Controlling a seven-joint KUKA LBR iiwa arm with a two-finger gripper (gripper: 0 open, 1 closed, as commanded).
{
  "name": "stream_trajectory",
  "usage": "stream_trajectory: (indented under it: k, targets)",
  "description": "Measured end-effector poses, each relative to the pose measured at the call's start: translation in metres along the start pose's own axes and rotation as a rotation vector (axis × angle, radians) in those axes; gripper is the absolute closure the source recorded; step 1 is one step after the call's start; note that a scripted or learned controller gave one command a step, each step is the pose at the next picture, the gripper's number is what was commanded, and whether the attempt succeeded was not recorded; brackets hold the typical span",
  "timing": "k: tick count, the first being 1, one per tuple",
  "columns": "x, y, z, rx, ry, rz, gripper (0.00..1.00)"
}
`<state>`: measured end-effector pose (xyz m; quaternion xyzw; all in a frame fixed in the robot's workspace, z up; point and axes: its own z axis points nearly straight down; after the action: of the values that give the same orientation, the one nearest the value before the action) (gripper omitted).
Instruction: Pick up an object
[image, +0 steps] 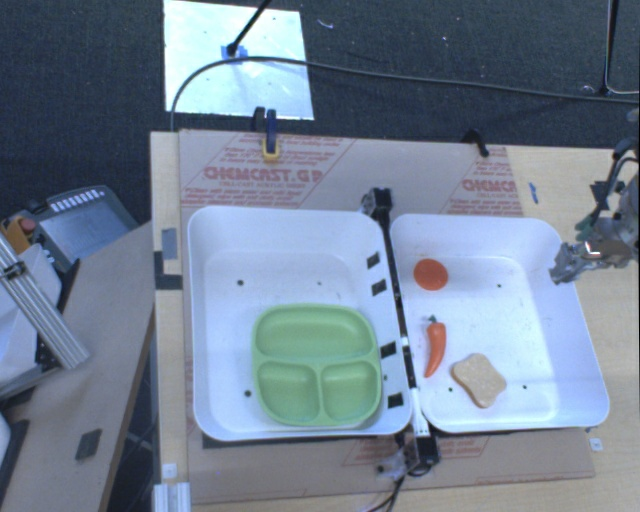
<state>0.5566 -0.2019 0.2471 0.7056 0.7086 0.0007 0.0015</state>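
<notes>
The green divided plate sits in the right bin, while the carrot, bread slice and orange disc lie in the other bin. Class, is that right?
Not quite: the camera view shows the green divided plate in the left bin. The carrot, bread slice and orange disc do lie in the other bin.

The divided plate (318, 363) lies in the left bin (215, 250); the chilli (436, 346) and bread slice (479, 380) in the right bin (560, 350).

The arm (622, 190) was cut off by the right edge, so little beyond its wrist end showed. The gripper (572, 262), at the right bin's (560, 400) outer rim, was small and blurred, and its fingers could not be made out. At the left edge, a grey device (78, 222) and a metal rail (40, 310) were partly cropped.
</notes>
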Motion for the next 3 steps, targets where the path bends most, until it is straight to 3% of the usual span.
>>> stream_trajectory:
  k: [3]
  targets:
    - [0.149, 0.025, -0.005, 0.001, 0.002, -0.005, 1.0]
